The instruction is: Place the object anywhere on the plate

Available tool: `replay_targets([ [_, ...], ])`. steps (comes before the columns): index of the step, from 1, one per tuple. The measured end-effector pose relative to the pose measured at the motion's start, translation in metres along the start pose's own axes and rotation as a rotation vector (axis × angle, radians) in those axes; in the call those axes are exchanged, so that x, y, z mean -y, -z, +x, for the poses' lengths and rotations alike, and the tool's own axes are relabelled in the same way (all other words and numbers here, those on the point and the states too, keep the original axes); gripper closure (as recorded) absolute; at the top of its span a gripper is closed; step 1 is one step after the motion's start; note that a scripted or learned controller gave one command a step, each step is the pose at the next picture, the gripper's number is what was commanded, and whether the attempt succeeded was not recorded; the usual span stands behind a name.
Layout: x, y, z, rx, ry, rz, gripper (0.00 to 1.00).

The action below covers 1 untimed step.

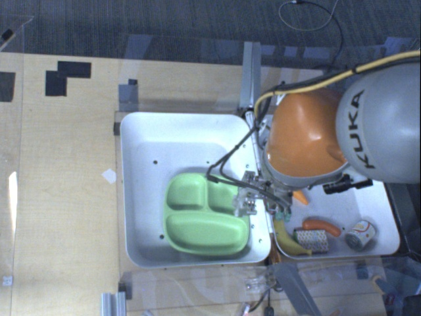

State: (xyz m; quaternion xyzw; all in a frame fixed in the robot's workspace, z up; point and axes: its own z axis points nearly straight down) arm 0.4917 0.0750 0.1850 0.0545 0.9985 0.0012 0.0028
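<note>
Just plate [205,219] beside tool [253,203]

We see bright, even light from above, a white glare streak on the desk [12,196], and slightly soft focus.

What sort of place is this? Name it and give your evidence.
Likely a robotics lab test bench: a KUKA arm reaches over two white bins, with a green sectioned plate and toy food like a banana.
</note>
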Motion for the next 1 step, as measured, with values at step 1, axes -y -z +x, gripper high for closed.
replay_targets([
  [1,0.0049,0.0226,0.0015,0.006,0.215,-0.001,1.00],
])
